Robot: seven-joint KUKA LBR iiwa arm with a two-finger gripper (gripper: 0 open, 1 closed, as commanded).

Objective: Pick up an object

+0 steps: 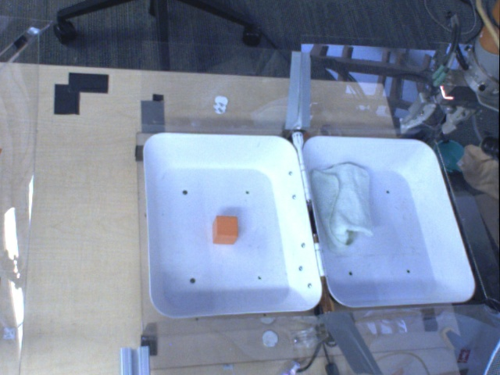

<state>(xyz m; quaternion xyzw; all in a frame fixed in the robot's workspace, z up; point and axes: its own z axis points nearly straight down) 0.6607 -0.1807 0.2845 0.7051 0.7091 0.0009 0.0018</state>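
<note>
**Orange block alone in the left bin, arm parked far right**

There's the orange block [225, 230], a small cube sitting flat on the floor of the left bin [168, 178], a little nearer than the middle and well apart from every wall. Nothing touches it.

Across the divide where the two rims meet, the right bin [422, 209] holds a crumpled white cloth [344, 204], bunched against that bin's left side, just beside the shared edge and stretching from far to near.

Out at the far right corner, beyond the right bin's rim, the gripper [437, 108] hangs up among cables and metal framework, well apart from both the block and the cloth. It's a tangle up there, and whether it is spread or closed cannot be told.

The bins rest on a pale wooden bench [78, 209], with black tape marks [78, 91] at its far left. A chair base [160, 6] stands on the floor beyond.
</note>
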